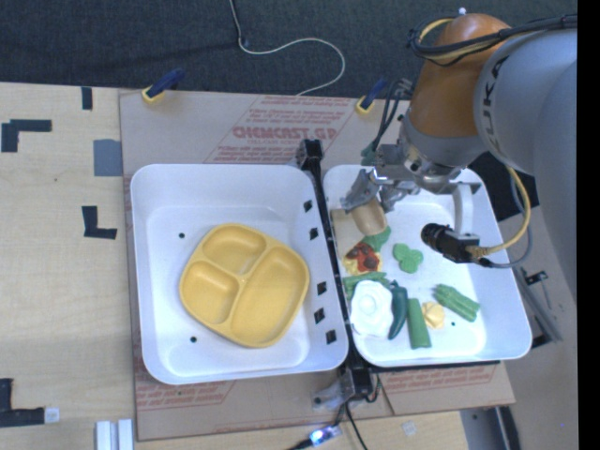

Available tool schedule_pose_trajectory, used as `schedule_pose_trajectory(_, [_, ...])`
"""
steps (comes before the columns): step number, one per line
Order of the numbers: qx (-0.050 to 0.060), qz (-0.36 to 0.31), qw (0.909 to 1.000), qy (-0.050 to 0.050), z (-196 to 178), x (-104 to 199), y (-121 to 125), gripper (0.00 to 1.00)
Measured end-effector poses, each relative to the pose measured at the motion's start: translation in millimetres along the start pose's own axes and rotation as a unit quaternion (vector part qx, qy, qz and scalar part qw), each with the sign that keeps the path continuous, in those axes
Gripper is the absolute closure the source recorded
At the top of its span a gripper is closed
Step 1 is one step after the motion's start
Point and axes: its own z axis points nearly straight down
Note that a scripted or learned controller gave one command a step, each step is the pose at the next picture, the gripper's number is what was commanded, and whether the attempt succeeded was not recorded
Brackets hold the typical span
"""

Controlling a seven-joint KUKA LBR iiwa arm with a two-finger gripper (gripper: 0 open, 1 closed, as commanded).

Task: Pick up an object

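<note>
My gripper (371,195) hangs low over the far left corner of the right bin (502,279). A tan, roll-shaped toy food (369,219) lies right at the gripper's lower end, touching it or nearly so. I cannot make out whether it is gripped. In front of it lie several toy foods: a red and orange piece (361,255), a white fried egg (369,306), a dark green pepper (398,309), a green stick (418,330), a yellow chunk (433,316), a ridged green pod (457,301) and a round green piece (408,258).
The left bin (164,251) holds a yellow divided plate (245,284). A black divider with clips (322,242) runs between the bins. The camera mount (450,242) on the wrist hangs over the right bin. A cable (281,45) lies behind the bins.
</note>
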Motion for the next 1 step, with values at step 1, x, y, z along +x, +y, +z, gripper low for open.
schedule_pose_trajectory(1, [0.001,0.000,1.0000,0.000,-2.6,5.7,-16.6,1.00])
